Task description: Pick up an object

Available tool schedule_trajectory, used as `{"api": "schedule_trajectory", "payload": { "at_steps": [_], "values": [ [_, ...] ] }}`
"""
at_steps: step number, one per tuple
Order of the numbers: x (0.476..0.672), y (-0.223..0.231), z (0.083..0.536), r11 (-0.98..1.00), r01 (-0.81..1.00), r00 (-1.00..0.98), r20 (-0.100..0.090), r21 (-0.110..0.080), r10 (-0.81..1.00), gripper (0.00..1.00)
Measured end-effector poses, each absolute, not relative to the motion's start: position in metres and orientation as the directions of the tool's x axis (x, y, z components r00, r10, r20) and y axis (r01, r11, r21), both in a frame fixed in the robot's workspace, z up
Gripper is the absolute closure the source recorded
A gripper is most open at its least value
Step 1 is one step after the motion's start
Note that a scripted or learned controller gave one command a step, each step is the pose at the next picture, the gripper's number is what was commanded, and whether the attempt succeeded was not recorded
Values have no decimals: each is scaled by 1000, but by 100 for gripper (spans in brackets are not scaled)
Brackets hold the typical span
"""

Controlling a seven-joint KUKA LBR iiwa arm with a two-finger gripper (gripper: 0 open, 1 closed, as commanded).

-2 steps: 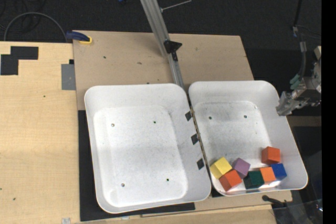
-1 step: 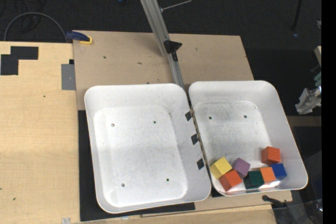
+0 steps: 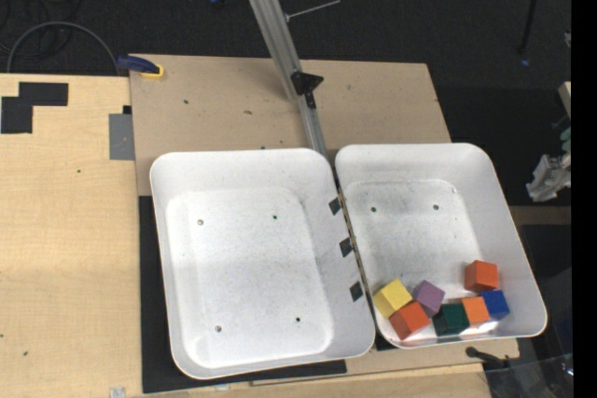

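The bench (image 3: 280,107) carries two shallow white bins side by side. The left bin (image 3: 247,261) has only bare speckled floor showing. The right bin (image 3: 424,200) holds seven small blocks, all bunched in its near right corner: one yellow block (image 3: 394,295), two red blocks, the nearer one (image 3: 409,320) touching the yellow, one purple block (image 3: 429,295), one green block (image 3: 451,319), one orange block (image 3: 476,308) and one blue block (image 3: 496,304). The second red block (image 3: 481,275) sits just behind the orange. I cannot tell the state of the jaws, nor which way the blocks lie from them. The arm enters from the right, so that cluster is probably the nearer reach.
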State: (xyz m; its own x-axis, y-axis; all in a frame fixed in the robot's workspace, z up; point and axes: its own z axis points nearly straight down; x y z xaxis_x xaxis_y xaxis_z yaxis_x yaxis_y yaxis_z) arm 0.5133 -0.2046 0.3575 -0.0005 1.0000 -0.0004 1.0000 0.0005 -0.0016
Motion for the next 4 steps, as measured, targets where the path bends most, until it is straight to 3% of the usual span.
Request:
{"api": "schedule_trajectory", "payload": {
  "at_steps": [1, 2, 3, 4],
  "values": [
    [535, -145, 368, 6, 1000, -6, 1, 1, 1000, 100],
    [564, -83, 425, 7, 1000, -7, 1, 5, 1000, 100],
    [570, -16, 408, 6, 1000, -6, 2, -5, 1000, 100],
    [651, -43, 393, -1, 1000, 1, -2, -1, 1000, 100]
  ]
}}
